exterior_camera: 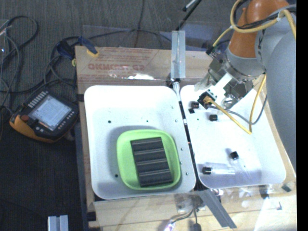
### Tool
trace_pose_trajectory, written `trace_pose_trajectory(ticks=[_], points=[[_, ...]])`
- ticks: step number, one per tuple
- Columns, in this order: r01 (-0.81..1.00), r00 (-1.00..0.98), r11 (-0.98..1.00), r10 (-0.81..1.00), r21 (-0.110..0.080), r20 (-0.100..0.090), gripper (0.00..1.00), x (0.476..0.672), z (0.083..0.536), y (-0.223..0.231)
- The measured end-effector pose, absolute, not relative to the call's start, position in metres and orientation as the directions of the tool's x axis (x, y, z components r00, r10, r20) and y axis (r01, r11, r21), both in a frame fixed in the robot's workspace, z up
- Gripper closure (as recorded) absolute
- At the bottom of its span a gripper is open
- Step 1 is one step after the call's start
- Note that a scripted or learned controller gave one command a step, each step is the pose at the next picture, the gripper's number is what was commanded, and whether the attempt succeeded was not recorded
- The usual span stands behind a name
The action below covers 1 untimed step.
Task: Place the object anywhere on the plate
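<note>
So the gripper (226, 93) sits over the far end of the right bin (260, 143), and honestly can't tell what its grip is doing. The dark ridged block (151, 161) is well off to its left and nearer the camera, lying on the green plate (124, 150) in the left bin (101, 114).

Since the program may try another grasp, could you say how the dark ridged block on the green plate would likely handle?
The dark ridged block lies flat on the green plate, so it probably won't roll or tip. Its straight edges suggest stiffness. The ridges may give fingers some purchase.
</note>
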<state>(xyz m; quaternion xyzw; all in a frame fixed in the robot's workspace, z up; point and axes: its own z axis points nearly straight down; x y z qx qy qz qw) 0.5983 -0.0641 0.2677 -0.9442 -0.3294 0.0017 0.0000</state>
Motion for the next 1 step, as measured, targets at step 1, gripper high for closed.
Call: trace_pose_trajectory(ticks=[1], points=[[0.591,0.807,-0.807,0.591,0.0,-0.004,0.0,0.6265,0.2914,-0.0295]])
